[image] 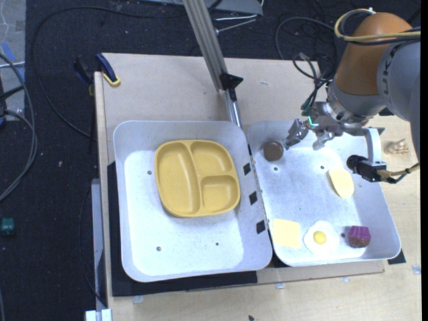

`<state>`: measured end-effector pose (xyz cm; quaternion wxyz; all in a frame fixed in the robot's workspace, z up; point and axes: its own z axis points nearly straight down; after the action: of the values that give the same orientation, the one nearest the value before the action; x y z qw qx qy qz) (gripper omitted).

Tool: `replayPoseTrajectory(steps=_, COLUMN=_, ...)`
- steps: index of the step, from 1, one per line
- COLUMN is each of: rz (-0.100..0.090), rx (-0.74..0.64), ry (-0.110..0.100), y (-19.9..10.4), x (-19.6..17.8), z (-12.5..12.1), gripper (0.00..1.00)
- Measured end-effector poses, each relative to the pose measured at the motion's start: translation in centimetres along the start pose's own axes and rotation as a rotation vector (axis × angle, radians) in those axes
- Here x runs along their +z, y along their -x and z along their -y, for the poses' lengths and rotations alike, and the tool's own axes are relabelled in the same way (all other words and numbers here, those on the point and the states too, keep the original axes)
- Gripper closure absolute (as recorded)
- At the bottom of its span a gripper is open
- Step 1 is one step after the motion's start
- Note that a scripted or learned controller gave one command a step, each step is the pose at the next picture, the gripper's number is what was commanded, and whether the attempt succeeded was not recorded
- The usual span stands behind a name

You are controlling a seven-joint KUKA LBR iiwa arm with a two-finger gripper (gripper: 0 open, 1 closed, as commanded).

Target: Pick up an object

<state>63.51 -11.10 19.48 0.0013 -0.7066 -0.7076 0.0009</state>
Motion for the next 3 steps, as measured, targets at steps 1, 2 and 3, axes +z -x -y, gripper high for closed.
replayPoseTrajectory(steps=1, rz=0.0, rx=0.0, ry=0.003, y=0.0, x=-0.1, z=-0.1, gripper=0.0)
replayPoseTrajectory(steps=2, rz=0.001, rx=0.0, ry=-0.002, y=0.0, x=6.0, z=-0.7, gripper=0.0)
replayPoseTrajectory(steps=3, rz=0.002, rx=0.001, ry=0.002, y=0.0, x=10.5, z=-0.7, gripper=0.0)
